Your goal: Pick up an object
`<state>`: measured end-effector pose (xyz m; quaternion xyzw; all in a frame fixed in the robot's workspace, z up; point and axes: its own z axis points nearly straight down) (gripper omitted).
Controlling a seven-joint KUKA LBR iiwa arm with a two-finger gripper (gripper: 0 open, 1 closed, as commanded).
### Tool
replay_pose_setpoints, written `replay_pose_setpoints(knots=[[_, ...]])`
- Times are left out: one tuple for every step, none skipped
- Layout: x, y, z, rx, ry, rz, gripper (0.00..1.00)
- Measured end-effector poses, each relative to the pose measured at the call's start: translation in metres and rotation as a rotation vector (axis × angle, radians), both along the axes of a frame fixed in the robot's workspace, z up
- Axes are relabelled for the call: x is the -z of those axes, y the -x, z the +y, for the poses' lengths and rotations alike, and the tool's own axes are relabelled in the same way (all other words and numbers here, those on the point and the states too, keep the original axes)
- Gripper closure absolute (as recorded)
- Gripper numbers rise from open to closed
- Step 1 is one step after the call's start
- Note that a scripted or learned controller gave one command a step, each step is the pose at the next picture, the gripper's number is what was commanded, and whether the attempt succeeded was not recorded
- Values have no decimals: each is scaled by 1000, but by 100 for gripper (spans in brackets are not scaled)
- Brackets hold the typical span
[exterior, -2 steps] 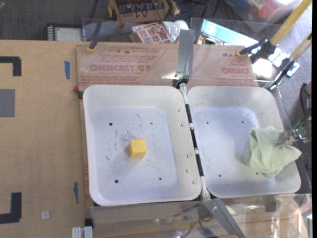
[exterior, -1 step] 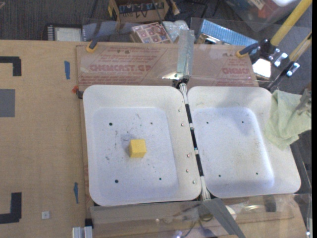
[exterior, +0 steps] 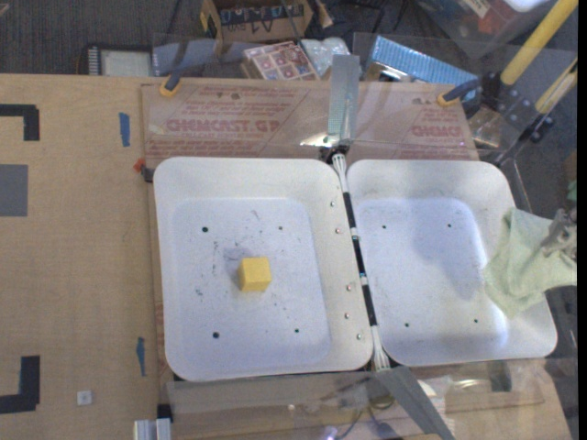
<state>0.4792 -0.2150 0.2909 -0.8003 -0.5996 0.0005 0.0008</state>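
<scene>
- Plywood bench (exterior: 73, 273) carries everything; black tape marks (exterior: 26, 122) sit on it well left of the left bin (exterior: 183, 191), with blue tape bits (exterior: 124, 128) nearer that bin's left rim.
- Left bin: shallow, white, scuffed with grey specks on the floor.
- Cube (exterior: 255, 274), yellow, the task's thing: lies on the left bin's floor, roughly central, slightly toward the near rim. Nothing is touching it.
- Clear sheet (exterior: 229, 122) with red lettering lies flat just behind the left bin and runs on to the right.
- Cluttered boxes (exterior: 275, 58) sit further back, beyond that sheet.
- Metal strip (exterior: 344, 99) stands just behind the left bin's far right corner.
- Right bin (exterior: 413, 191) touches the left bin's right rim along a dark seam.
- Cloth (exterior: 523, 259), pale green and crumpled, is draped over the right bin's far side, well apart from the left bin and the cube.
- Gripper (exterior: 558, 235): grey tip seen over the cloth at the frame's right edge, far from the left bin. Can't tell whether it is released or clenched; too little of it shows.
</scene>
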Motion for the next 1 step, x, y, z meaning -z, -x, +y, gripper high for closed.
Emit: replay_pose_setpoints(knots=[[-77,0,4,84,2,-2,100]])
